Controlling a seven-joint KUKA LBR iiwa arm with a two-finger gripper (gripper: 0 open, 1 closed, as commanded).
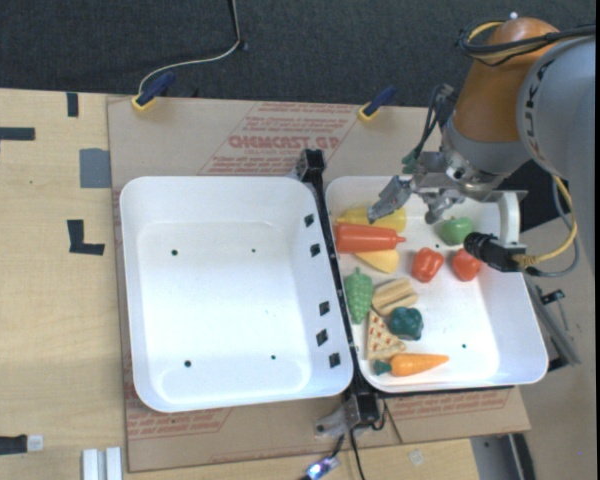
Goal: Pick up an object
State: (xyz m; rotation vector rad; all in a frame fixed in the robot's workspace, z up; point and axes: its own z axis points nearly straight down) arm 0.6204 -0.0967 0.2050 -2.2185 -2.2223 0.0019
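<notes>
Carrot lies well below end effector.

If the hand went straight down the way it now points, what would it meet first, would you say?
Probably the yellow toy piece at the right bin's far left, just under the hand; depth is unclear.

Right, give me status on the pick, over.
Pincer open, above right bin, nothing between fingers. Red hot dog and yellow piece just below-left. Toy food crowded, tight approach.

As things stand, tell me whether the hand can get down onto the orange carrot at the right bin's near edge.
Probably yes: the orange carrot lies uncovered, and the hand hovers over the same bin's far end.
</notes>
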